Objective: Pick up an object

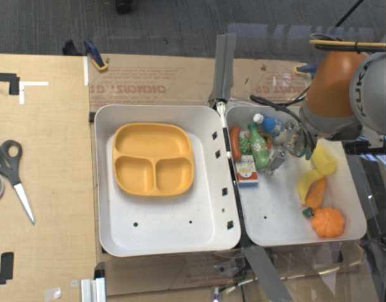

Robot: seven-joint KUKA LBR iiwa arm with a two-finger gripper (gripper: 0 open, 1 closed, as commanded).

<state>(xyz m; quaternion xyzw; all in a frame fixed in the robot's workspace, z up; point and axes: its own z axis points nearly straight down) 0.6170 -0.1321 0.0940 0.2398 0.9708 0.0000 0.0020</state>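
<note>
Hovering low in the right white bin (353, 187), the two-finger gripper (282, 148) nears a green plastic bottle (259, 148).
Whether its fingers are parted or closed is lost in clutter.

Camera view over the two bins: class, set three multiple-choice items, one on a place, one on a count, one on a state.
1. Where is the yellow divided plate?
A. left bin
B. right bin
C. on the cardboard

2. How many compartments has it?
A. two
B. three
C. five

3. How does the small pumpkin lie?
A. held between the pincer's fingers
B. on the right bin's floor
C. on the plate

Key: 1 A, it sits in the left bin. 2 B, one long, two small. 3 B, it rests in the right bin, apart from the pincer.
</note>
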